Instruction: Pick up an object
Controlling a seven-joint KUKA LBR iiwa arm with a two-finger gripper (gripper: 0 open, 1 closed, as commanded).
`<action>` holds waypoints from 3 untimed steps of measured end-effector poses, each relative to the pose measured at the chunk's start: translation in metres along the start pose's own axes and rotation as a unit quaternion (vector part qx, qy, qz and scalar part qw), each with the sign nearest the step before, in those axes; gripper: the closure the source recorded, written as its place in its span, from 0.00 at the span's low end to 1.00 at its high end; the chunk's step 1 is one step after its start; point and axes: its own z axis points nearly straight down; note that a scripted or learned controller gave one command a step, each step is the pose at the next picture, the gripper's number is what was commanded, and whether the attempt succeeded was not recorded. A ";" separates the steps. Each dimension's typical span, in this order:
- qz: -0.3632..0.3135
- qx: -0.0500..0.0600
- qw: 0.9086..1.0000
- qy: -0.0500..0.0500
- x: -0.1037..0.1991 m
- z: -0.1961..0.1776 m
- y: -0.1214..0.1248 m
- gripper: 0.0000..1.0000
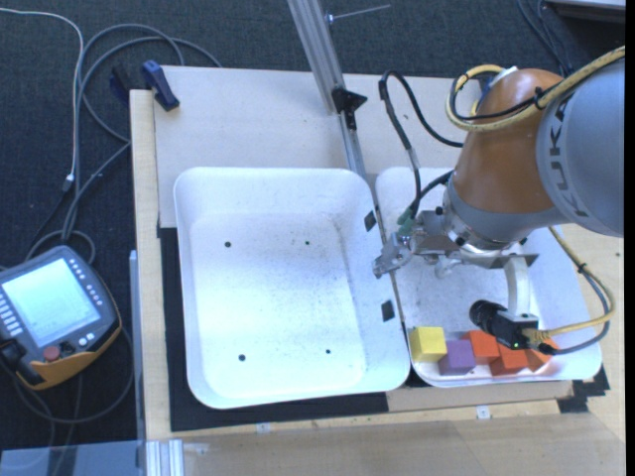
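Several small blocks lie along the front edge of the right bin (585, 296): a yellow block (429, 342), a purple block (458, 356) and two orange blocks (484, 344) (512, 359), packed close together. My gripper (417, 251) hangs over the left part of that bin, behind the blocks and close to the wall shared with the left bin. The orange and grey wrist hides most of it from above. Nothing can be seen held in it.
The left bin (198, 201) stands beside the right one, a narrow wall between them. A slanted metal post (322, 53) rises behind the bins. A blue clamp (159, 84) sits at the bench's back left corner. A teach pendant (50, 310) lies on the floor at left.
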 end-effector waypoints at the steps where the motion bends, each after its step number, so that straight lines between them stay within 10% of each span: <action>1: -0.001 -0.001 1.000 0.000 0.001 -0.011 0.001 1.00; 2: 0.000 -0.001 1.000 0.000 0.000 -0.010 0.001 0.00; 3: -0.004 -0.008 1.000 0.000 0.044 -0.089 0.076 0.00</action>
